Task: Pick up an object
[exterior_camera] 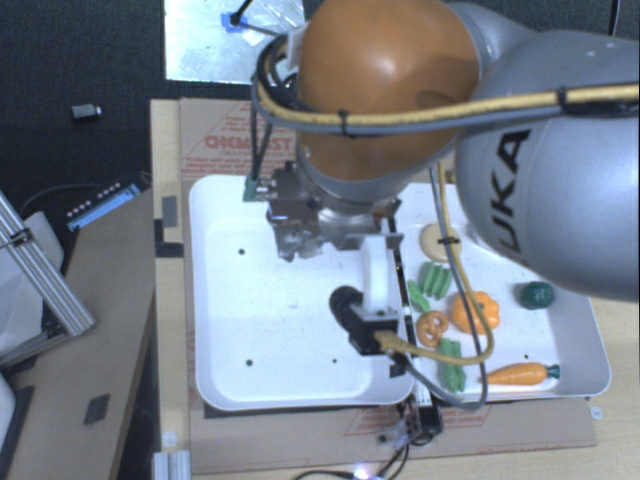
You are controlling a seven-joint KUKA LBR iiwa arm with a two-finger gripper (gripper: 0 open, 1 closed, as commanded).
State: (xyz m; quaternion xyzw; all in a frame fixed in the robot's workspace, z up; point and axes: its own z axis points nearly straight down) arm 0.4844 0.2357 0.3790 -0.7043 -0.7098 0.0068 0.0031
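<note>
Grey arm [560, 198]: reached in from the right and covered much of the far right of the camera view; black lettering showed on its side.
Orange band [385, 68]: sat just above the wrist, glossy, with a yellow cable [440, 115] running across it.
Gripper [296, 224]: a grey metal block below the wrist, over the far part of the left bin; whether it was released or clenched could not be told, and nothing could be seen in its grasp.
Left bin [230, 368]: white and shallow, its bare floor marked with a few small dark dots.
Black fitting [352, 316]: hung over the near right part of the left bin, with the yellow cable leading from it.
Right bin [585, 353]: white, just beside the left bin and partly hidden by the arm; it held the toy foods.
Carrot [518, 373]: lay near the right bin's near edge, its green end pointing right.
Orange pepper [474, 311]: sat mid-bin, behind the looping cable.
Pretzel [433, 326]: lay just left of the pepper.
Green pods [434, 280]: lay far of the pretzel, near the divide between the bins.
Green piece [452, 366]: lay near of the pretzel, left of the carrot.
Dark green ball [537, 294]: sat right of the pepper, close under the arm.
Cream disc [437, 240]: lay at the far side, partly under the arm.
Cardboard sheet [220, 148]: lay under both bins, printed in red.
Foil sheet [215, 23]: lay far of the bench, at the left.
</note>
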